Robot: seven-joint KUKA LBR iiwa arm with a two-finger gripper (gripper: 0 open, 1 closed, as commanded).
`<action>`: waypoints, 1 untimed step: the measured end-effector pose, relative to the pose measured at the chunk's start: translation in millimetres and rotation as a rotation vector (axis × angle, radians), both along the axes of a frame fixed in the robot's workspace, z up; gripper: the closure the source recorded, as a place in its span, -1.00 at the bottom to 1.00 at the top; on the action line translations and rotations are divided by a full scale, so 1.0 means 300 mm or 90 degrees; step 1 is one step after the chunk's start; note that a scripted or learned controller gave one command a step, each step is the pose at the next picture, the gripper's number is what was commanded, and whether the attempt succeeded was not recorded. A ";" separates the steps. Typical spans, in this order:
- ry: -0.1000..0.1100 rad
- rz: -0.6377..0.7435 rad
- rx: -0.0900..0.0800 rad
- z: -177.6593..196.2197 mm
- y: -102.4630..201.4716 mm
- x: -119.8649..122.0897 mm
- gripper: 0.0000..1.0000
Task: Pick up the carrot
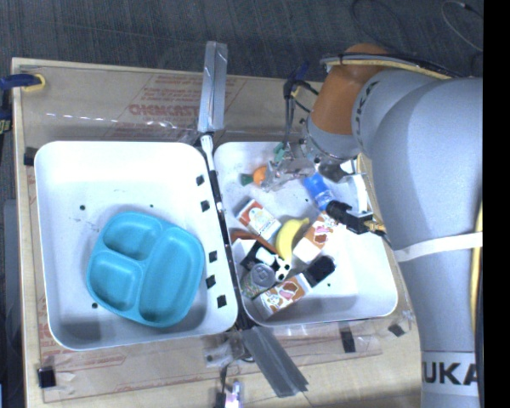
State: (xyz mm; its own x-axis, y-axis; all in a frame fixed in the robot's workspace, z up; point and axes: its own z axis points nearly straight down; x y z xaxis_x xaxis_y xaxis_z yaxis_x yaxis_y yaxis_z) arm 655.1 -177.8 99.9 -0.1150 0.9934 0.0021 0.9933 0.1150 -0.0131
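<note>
The carrot (259, 175) is a small orange piece lying near the back left of the right bin (370, 300). My gripper (282, 171) reaches down into the back of that bin, just right of the carrot and very close to it. Whether it touches the carrot is not clear. The grey arm with its orange band (344, 100) comes in from the right and covers the bin's back right corner.
In the right bin lie a blue bottle (319, 189), a banana (289, 235), a small carton (259, 219), a black object (320, 269), a can (259, 275) and a snack packet (285, 294). A blue divided plate (146, 268) sits in the left bin (68, 177).
</note>
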 end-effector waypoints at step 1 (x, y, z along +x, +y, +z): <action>0.001 0.000 0.000 -0.001 0.001 -0.001 -1.00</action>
State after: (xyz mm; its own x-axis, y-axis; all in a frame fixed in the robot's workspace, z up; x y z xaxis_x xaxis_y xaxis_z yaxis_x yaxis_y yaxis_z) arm 654.9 -177.4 99.6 -0.1156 0.9933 0.0027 0.9932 0.1157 -0.0143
